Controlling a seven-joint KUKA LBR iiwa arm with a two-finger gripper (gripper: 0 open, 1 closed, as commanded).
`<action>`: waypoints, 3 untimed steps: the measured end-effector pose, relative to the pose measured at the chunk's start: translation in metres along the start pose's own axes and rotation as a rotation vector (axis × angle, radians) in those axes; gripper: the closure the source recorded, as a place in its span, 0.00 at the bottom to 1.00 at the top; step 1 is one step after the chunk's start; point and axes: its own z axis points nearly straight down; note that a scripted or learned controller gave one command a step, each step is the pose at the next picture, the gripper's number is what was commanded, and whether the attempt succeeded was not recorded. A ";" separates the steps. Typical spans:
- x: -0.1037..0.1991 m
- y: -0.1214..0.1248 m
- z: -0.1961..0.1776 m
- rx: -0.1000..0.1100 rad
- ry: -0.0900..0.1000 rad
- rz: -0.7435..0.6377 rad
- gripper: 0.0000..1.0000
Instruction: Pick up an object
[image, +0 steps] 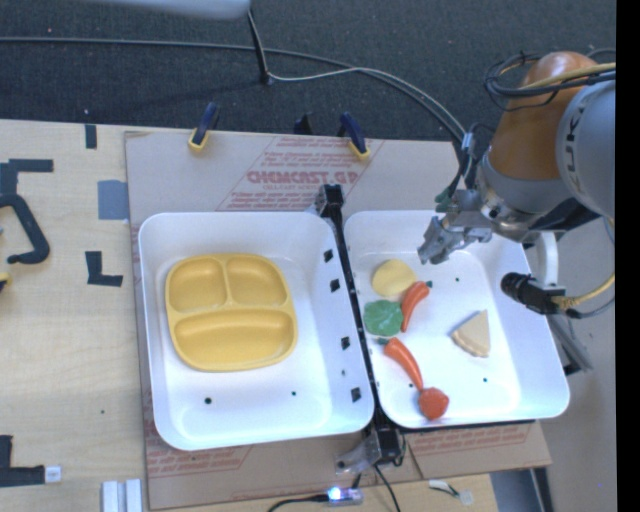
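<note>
My gripper hangs over the back of the right bin, its dark fingers pointing down-left with nothing visible between them. Just below and left of it lies a pale yellow lump. An orange carrot piece leans beside a green round item. Further forward a red-orange pepper-like piece lies next to a small red ball. A tan wedge rests toward the right side of the bin.
The left bin holds a yellow divided plate. A black clip divider runs between the bins. Blue-and-yellow clamps sit at the board's far edge. A black cable connector projects over the right rim.
</note>
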 end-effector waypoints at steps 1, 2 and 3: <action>0.046 -0.006 0.005 0.000 0.000 0.001 1.00; 0.096 -0.010 -0.002 -0.001 0.000 0.000 1.00; 0.151 0.004 0.007 0.000 0.000 -0.001 1.00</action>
